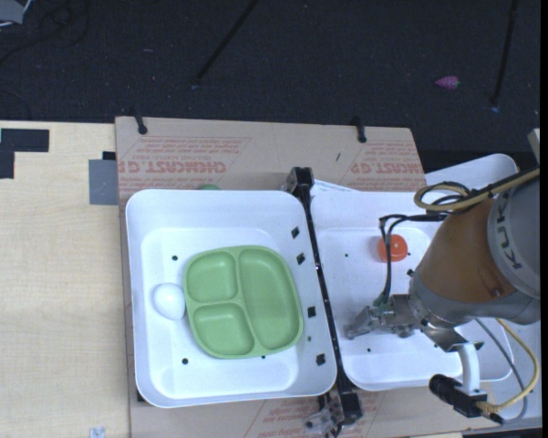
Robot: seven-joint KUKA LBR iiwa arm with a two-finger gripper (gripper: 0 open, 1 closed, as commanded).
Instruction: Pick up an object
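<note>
Small round orange ball (397, 247) lies beyond the gripper (363, 325), whose spread fingers hold nothing, so closing here would likely miss it.

Robotics lab. Light wood bench (46, 272) carries cardboard sheet (264, 153) with two white bins (155, 226) clamped side by side; KUKA arm (479, 254) with loose cables (515, 372) at bench's right edge; dark carpet (255, 35) with cords beyond far edge.
</note>
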